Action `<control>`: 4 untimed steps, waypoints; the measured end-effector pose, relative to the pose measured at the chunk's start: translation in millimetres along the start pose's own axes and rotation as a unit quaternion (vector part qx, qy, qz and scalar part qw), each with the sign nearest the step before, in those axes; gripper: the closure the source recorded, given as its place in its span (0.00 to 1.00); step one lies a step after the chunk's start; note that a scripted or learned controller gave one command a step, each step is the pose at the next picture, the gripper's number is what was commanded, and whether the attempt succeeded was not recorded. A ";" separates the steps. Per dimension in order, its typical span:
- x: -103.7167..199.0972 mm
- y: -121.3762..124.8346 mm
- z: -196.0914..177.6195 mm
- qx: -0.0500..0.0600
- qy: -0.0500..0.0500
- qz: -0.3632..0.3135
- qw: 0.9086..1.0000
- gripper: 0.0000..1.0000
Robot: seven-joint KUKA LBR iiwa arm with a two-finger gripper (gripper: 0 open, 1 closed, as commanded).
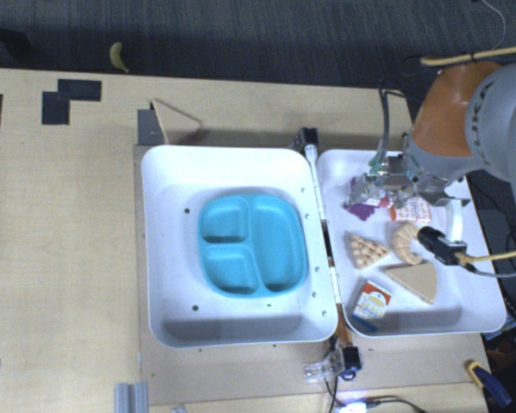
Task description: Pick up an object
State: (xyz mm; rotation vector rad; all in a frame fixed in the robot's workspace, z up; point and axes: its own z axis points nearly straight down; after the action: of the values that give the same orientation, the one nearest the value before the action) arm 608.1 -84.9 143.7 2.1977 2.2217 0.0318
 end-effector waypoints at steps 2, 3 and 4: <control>-0.7 -38.0 43.0 0.006 -0.002 0.004 1.000 1.00; -0.6 -38.2 43.1 0.006 -0.002 0.004 1.000 0.00; 0.2 -36.4 32.1 0.004 -0.001 0.003 1.000 1.00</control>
State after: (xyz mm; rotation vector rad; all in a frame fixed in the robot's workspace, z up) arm 572.5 -85.0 110.6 2.2082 2.2176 0.0191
